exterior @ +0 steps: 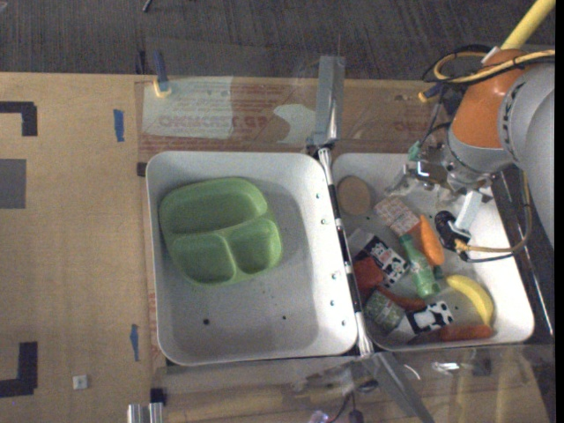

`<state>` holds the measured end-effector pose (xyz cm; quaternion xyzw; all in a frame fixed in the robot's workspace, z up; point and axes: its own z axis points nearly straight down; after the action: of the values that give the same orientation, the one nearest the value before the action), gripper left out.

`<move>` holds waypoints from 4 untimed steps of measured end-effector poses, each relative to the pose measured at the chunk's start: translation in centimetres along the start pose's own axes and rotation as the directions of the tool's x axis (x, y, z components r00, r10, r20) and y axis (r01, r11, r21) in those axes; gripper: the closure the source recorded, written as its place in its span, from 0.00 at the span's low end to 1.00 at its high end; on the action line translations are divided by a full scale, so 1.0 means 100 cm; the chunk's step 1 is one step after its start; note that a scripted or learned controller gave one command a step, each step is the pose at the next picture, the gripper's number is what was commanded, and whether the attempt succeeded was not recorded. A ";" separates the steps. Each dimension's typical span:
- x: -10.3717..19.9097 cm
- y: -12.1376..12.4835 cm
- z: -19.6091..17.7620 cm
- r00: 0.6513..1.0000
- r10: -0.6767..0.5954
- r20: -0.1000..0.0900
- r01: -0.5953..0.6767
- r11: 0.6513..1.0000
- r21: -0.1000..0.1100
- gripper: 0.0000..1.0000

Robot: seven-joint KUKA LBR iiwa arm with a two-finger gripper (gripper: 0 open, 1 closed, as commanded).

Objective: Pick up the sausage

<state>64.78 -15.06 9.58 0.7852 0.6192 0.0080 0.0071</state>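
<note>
The sausage (467, 331), a reddish-orange elongated piece, lies along the front wall of the right bin (520, 324), just in front of the banana (473, 296). My gripper (441, 183) hangs over the back of that bin, below the orange wrist band, well behind the sausage and apart from it. It sits above a tan waffle-like piece (397, 211) and an orange carrot (430, 241). Nothing shows in its grasp.
The right bin is crowded: a brown disc (355, 195), a green bottle (421, 271), two cow-patterned pieces (381, 256), a green can (382, 309) and red pieces (370, 274). In the left bin (264, 324) lies a green divided plate (220, 229). Cables trail by the wrist.
</note>
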 end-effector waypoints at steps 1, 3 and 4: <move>0.027 -0.030 0.000 0.996 0.087 0.002 -0.087 0.996 0.000 0.00; 0.030 -0.028 -0.011 0.996 0.086 -0.003 -0.086 0.996 -0.003 0.00; 0.020 -0.037 -0.001 0.997 0.082 -0.004 -0.082 0.997 -0.003 0.00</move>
<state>61.60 -12.27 9.64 0.8100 0.5863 0.0106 0.0070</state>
